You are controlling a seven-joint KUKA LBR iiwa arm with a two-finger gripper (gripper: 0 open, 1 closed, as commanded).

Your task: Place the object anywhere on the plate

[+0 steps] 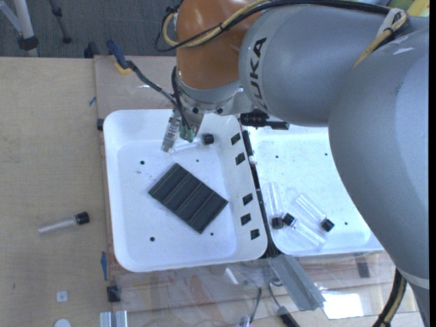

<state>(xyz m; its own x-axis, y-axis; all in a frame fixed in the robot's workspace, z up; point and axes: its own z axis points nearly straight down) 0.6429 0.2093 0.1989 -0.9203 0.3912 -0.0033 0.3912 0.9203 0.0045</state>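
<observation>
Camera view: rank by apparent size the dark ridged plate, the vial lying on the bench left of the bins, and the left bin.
1. left bin
2. dark ridged plate
3. vial on the bench, clearly smallest

Broad grey arm (327, 60) of smooth rounded casing, lettered "KUKA" in dark capitals; glossy orange band (204, 39) above the wrist; black and yellow cables looped over it; small metal gripper (176, 136) with a green part.
</observation>
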